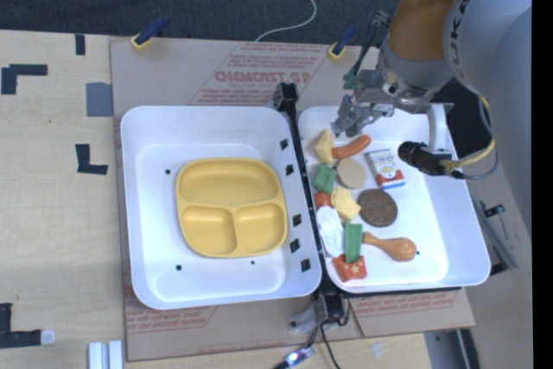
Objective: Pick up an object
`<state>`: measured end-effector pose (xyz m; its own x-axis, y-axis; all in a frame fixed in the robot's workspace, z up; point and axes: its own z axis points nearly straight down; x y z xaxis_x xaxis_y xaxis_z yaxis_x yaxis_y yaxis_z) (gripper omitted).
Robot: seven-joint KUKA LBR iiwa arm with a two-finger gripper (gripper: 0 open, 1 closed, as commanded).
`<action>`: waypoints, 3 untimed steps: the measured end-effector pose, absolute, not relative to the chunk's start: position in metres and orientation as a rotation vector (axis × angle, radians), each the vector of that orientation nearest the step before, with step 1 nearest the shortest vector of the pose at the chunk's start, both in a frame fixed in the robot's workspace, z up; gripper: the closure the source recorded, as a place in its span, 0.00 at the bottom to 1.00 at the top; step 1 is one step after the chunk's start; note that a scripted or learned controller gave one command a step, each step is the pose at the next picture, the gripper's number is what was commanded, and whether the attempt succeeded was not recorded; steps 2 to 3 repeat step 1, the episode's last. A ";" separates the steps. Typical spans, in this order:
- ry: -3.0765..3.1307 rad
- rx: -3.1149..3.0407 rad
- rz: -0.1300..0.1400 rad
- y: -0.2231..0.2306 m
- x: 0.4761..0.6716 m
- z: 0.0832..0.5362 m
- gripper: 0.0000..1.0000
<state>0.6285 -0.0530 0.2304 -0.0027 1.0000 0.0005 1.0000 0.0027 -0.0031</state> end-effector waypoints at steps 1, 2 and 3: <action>-2.222 -2.217 0.006 -0.052 0.631 0.222 1.00; -2.222 -2.217 0.006 -0.052 0.631 0.222 1.00; -2.222 -2.217 0.006 -0.052 0.631 0.222 1.00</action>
